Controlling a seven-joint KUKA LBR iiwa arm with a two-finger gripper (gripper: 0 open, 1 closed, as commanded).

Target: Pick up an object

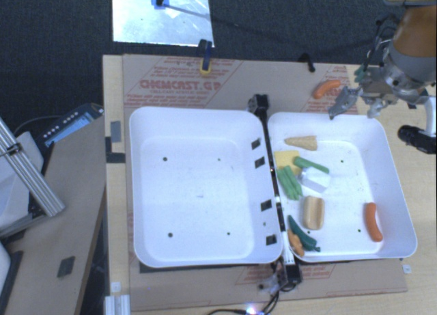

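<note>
Your claw (356, 104): above the right bin's (392, 163) far edge, fingers spread, nothing between them. Right bin holds: sausage (372, 221), bun (313, 212), wedge (302, 143), green pieces (289, 182). One orange piece (327, 89) lies on the worktop (273, 78) just beside your claw.

Arm (416, 33) cut off at right edge

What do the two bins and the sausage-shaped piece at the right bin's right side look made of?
Bins: likely thin moulded plastic, white and slightly glossy, with rounded corners and soft highlights. Sausage piece: probably toy plastic or rubber, uniformly orange-red and smooth; the view leaves hard or soft open.
</note>
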